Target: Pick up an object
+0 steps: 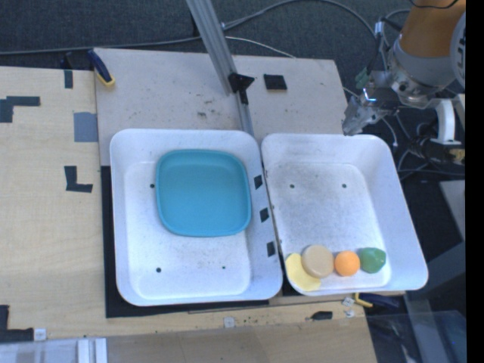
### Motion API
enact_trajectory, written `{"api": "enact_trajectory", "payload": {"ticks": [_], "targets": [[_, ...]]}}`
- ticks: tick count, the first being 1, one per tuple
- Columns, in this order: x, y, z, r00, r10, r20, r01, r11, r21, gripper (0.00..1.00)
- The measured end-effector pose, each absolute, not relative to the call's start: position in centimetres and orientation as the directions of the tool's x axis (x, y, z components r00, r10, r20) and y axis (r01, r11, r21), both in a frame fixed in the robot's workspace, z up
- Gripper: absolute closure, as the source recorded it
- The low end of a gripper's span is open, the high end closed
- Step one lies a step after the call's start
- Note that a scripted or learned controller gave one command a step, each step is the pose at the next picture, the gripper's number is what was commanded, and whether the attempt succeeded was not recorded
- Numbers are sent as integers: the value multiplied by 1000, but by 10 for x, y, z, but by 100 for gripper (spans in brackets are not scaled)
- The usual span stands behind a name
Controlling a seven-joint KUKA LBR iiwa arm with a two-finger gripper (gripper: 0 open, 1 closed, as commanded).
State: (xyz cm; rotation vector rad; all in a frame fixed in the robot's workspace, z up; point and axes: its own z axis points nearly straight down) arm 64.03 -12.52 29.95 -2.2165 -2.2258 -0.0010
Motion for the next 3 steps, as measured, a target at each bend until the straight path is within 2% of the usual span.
{"api": "enact_trajectory", "payload": {"ticks": [1, 3], "targets": [[648, -76, 297, -4, 1000, 0, 1000, 4, 0, 100], [652, 25, 254, -4, 1000, 1, 1000, 4, -2, 100]]}}
